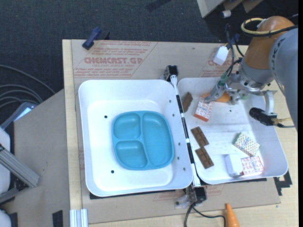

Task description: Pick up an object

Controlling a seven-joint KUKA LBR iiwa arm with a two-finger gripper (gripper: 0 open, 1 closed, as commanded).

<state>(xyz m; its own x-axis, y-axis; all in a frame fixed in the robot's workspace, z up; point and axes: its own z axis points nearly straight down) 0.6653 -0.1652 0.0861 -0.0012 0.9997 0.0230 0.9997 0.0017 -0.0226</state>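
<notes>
My gripper (226, 90) is low over the far part of the right bin (274, 141), with the arm coming in from the upper right. Just left of it and a little nearer lies a red and white packet (203, 109), its upper corner close to the gripper. A small orange piece (233, 97) shows right under the gripper; I cannot tell whether it is a loose thing. A small brown piece (187, 100) lies by the bin's left wall. Two brown bars (199, 136) (204, 157) lie nearer the front left.
A patterned packet (247, 143), a red and white packet (252, 165) and a grey-white block (232, 165) lie at the right bin's front right. The left bin (94, 98) holds a blue divided plate (142, 139).
</notes>
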